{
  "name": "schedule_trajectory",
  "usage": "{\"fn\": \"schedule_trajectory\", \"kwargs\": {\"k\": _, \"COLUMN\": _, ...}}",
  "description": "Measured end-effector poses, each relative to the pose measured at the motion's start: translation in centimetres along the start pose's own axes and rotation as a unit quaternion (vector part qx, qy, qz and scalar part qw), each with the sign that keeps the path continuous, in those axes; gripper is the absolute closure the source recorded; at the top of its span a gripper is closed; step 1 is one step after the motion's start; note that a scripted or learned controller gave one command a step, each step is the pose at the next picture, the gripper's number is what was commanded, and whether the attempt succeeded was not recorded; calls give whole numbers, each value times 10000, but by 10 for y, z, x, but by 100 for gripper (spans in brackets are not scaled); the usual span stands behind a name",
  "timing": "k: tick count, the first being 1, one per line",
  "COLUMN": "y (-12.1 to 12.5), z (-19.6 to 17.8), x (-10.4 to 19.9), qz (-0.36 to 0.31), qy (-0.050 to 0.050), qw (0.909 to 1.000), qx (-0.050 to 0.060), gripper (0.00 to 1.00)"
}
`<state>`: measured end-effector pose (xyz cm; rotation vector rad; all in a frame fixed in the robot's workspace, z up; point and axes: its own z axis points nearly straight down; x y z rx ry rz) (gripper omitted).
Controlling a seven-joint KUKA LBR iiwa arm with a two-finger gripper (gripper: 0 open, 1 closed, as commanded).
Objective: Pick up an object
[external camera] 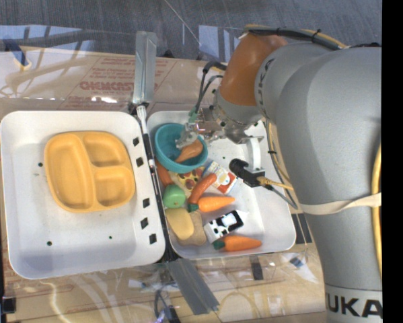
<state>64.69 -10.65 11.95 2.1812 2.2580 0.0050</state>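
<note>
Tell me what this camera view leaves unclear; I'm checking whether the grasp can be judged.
- Gripper: too small and cluttered against the teal bowl to judge whether it holds anything.
- Right bin: its right side is covered by the arm.
- Orange piece in the bowl: partly hidden by the gripper.
- Small packet: print too small to read.

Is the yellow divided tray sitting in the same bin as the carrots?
No, the yellow divided tray lies alone in the left bin, while the carrots are in the right bin.
</note>
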Motion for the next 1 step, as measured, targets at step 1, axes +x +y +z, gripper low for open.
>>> {"fn": "schedule_trajectory", "kwargs": {"k": 1, "y": 14, "z": -87, "x": 72, "qz": 82, "qy": 1, "qw": 10000, "qx": -5, "gripper": 100}}
